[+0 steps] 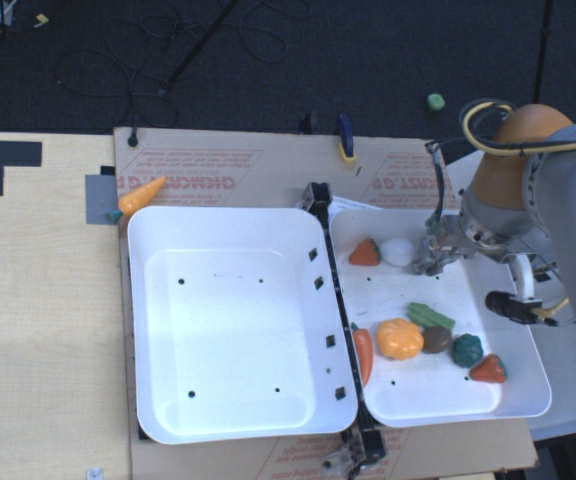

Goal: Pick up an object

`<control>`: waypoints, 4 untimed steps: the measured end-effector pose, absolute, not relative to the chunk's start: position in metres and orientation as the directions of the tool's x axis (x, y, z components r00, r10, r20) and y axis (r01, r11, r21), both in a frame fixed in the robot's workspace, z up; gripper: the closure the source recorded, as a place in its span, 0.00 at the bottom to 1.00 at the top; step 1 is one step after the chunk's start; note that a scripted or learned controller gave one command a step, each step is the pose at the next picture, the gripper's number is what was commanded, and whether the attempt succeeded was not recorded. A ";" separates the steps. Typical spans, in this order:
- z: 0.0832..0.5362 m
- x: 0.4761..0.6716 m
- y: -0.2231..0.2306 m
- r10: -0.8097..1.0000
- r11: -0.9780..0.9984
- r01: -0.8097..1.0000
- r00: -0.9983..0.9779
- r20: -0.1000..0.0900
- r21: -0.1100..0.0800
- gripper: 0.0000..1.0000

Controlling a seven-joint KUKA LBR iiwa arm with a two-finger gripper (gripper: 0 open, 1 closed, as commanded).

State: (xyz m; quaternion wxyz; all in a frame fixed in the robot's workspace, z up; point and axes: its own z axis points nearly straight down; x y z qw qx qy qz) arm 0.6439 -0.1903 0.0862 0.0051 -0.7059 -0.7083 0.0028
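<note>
At the near edge of the right bin point(528, 400) lies a red strawberry-like piece point(488, 369), with a dark green lump point(467, 348) just behind it. To their left sit a brown lump point(435, 339) and an orange pepper-like piece point(399, 338), touching each other, and a carrot point(363, 355) lies along the bin's left wall. A green pod point(431, 316) lies just behind the pepper and the brown lump. Farther back, a red piece point(365, 253) and a white ball point(398, 252) sit side by side near the bin's far wall. The gripper point(434, 259) hangs just right of the white ball, low over the bin floor; whether it is open or closed cannot be told, and nothing is seen in its grip. The left bin point(148, 268) stands alongside. Beyond its far left corner, a second carrot point(140, 195) lies on the cardboard point(238, 168).
</note>
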 end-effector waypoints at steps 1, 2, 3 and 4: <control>0.088 0.622 -0.214 1.000 -0.001 1.000 0.001 0.000 -0.004 1.00; 0.088 0.615 -0.212 1.000 0.000 1.000 0.000 0.000 -0.004 1.00; 0.088 0.645 -0.200 1.000 0.002 1.000 -0.002 0.000 0.001 1.00; 0.087 0.578 -0.214 1.000 -0.002 1.000 0.002 0.002 -0.007 1.00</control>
